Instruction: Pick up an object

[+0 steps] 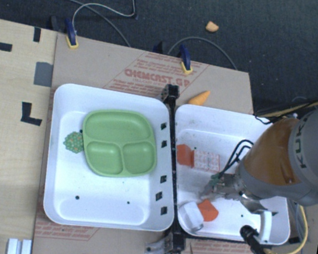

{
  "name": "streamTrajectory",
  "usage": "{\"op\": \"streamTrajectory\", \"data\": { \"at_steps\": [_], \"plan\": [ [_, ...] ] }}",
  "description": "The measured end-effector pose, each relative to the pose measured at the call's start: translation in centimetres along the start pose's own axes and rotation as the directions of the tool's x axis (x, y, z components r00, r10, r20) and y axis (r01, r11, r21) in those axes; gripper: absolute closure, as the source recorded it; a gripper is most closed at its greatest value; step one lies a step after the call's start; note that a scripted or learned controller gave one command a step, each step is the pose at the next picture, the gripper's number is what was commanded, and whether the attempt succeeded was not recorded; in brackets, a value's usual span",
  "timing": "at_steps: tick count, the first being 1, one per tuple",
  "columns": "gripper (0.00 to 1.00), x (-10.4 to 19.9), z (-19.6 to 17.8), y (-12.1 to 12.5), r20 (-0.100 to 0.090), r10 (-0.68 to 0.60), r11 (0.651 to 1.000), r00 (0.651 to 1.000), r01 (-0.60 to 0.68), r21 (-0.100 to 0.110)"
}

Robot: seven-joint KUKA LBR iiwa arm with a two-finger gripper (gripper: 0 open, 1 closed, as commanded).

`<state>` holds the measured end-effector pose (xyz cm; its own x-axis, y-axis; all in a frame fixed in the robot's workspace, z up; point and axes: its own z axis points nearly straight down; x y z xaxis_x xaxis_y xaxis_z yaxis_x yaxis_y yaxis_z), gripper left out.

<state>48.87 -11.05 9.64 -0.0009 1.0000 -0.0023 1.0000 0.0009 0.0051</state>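
Cardboard [154, 80] covers the tabletop [2, 127] beneath 2 shallow white bins, clamped at its far edge by 2 blue-and-yellow clips [71, 36]. Within the left bin [55, 190] lies a green divided plate [121, 143] with 3 compartments, turned at a slight angle, and a small green speckled object [74, 141] touches the plate's left rim. The right bin [208, 121] holds an orange-red block [185, 155] near the divider, with a pale pink patterned piece [208, 160] just beside it on its right. Nearer the front wall sits a second orange-red block [208, 210], touching a white rounded object [191, 215] at its left. The grey arm with its orange band [271, 157] reaches over the right bin from the right, and the pincer [214, 186] hangs low just above and behind the second block; whether the pincer is spread or pressed together cannot be told from this angle, and nothing is seen caught in it. An orange carrot-shaped piece [199, 97] lies on the cardboard just beyond the bins' far edge, and a small yellow scrap [212, 26] rests on the dark floor [254, 25] beyond the tabletop. Black cables [106, 9] loop across that floor.
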Motion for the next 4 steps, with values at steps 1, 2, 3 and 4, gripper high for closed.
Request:
{"op": "streamTrajectory", "data": {
  "at_steps": [1, 2, 3, 4],
  "plan": [
    [0.0, 0.0, 0.0, 0.0, 0.0, 0.0, 1.0, 1.0, 0.0, 0.0],
    [0.0, 1.1, 1.0, 5.1, -0.002, -0.001, 1.0, 1.0, 0.001, 0.002],
    [0.0, 0.8, 1.1, 10.9, -0.001, -0.001, 1.0, 1.0, 0.001, 0.0],
    [0.0, 1.6, 1.2, 16.0, -0.001, -0.001, 1.0, 1.0, 0.001, 0.002]
  ]
}}
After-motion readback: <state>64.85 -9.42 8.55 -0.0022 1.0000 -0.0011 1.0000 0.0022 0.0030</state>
